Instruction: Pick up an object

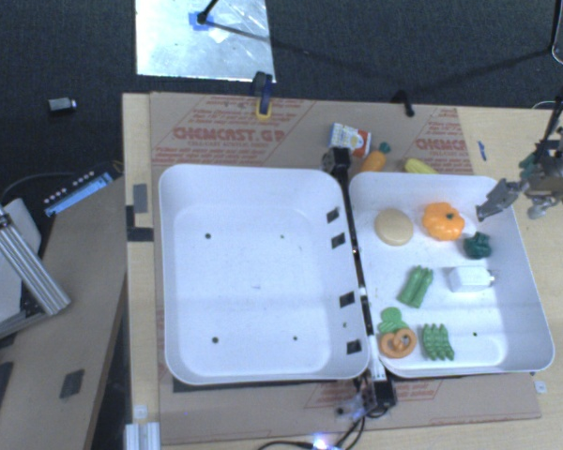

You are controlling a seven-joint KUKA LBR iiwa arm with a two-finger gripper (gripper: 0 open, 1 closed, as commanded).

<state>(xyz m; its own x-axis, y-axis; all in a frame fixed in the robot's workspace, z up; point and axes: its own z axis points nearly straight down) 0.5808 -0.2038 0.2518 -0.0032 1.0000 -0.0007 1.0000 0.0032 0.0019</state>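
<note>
The right bin holds several toy foods. An orange pumpkin and a beige round piece lie near its far edge, with a small dark green piece and a white block beside them. A green cucumber-like piece, a ribbed green piece and an orange ring on green lie nearer the front. My gripper hovers over the bin's far right corner, right of the pumpkin. It is open, with nothing between its fingers.
The left bin sits beside the right one. Behind the bins on the cardboard lie a carrot, a yellow piece and a white-orange item. A yellow clamp holds the cardboard's far edge.
</note>
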